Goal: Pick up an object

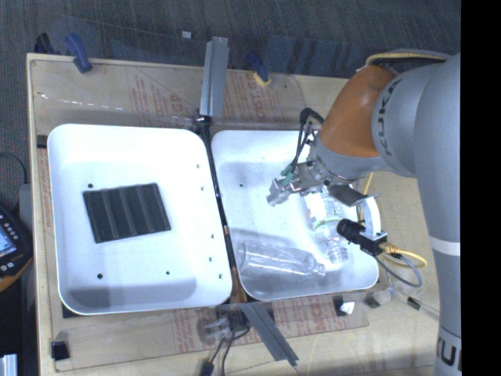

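Note:
My gripper [280,189] hangs over the middle of the right bin [244,157], low above its white floor. Nothing shows between its tips. Just right of it a clear plastic bottle with a pale label [322,215] lies lengthwise, its upper end hidden under the wrist. A second clear bottle [275,260] lies on its side along the bin's near wall, below and apart from the gripper. In the left bin [56,210] a dark ridged rectangular pad [126,211] lies flat.
A grey metal bar [213,75] stands at the far end of the seam between the bins. Blue clamps [78,55] sit on the bench's far edge. A yellow cable [401,254] loops off the wrist by the right bin's near corner.

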`<move>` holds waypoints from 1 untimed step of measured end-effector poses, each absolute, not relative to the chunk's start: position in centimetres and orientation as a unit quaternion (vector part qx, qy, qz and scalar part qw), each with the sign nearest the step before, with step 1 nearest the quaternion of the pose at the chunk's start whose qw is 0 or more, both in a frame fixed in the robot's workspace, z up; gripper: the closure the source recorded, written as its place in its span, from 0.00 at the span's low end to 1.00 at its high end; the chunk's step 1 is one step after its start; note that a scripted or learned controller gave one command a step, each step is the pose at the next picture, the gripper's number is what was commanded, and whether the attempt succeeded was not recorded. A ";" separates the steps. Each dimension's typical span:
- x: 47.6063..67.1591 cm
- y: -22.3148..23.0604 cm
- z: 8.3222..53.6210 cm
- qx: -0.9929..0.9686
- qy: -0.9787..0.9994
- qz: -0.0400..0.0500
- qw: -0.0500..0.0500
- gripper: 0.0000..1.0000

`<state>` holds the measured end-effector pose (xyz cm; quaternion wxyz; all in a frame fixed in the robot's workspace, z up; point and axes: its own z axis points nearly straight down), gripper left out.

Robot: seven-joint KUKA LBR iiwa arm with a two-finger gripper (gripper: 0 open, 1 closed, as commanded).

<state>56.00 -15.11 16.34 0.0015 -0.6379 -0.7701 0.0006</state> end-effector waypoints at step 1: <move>56.0 -15.1 16.3 -0.638 -0.770 0.001 0.001 0.00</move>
